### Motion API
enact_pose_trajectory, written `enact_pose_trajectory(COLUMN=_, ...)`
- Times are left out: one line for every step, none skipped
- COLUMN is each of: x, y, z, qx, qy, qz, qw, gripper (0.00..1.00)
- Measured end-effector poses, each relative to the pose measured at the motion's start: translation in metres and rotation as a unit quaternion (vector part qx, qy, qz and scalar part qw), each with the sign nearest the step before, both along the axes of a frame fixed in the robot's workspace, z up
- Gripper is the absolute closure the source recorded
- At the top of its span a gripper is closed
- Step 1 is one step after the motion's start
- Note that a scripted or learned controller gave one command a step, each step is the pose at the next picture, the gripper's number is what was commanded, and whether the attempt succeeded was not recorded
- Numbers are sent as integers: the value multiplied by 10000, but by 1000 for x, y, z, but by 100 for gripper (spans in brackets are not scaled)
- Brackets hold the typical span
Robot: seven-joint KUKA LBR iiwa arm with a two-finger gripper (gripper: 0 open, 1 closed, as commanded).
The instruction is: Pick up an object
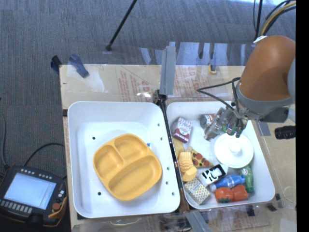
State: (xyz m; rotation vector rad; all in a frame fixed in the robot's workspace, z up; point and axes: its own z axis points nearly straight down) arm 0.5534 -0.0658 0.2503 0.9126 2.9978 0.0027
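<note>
The grey arm with its orange band reaches in from the right and hangs its claw (226,126) low over the right-hand shallow white bin (268,170), near that bin's far side. Whether the claw is spread or pressed together cannot be told from this angle, and nothing is visibly pinched in it.

Just left of the claw lies a small crumpled silver-and-red packet (209,120). Further left sits a red-and-white printed snack pouch (182,129). Directly below and to the right of the claw rests a round white plastic lid with a knob (234,151), almost touching the claw. Below and left of the claw lie a yellow ridged toy corn piece (186,162) and a black-and-white patterned card (211,173); lower still are a blue plastic bottle (228,181), an orange-red toy vegetable (231,194) and a small patterned box (197,191).

Well to the left of the claw, in the other white bin (79,115), lies a yellow divided plastic plate (127,166). Both bins sit on the table (116,83).
</note>
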Motion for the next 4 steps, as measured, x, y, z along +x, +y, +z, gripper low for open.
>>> enact_pose_trajectory(x=-1, y=1, z=-4, qx=4, qy=42, qz=7, qw=10000, gripper=0)
enact_pose_trajectory(x=-79, y=9, z=-67, qx=11, qy=90, qz=-359, qw=9993, gripper=0)
enact_pose_trajectory(x=-21, y=-20, z=-161, qx=4, qy=8, qz=-487, qw=9988, gripper=0)
enact_pose_trajectory(x=42, y=-49, z=-161, qx=5, qy=17, qz=-999, qw=9950, gripper=0)
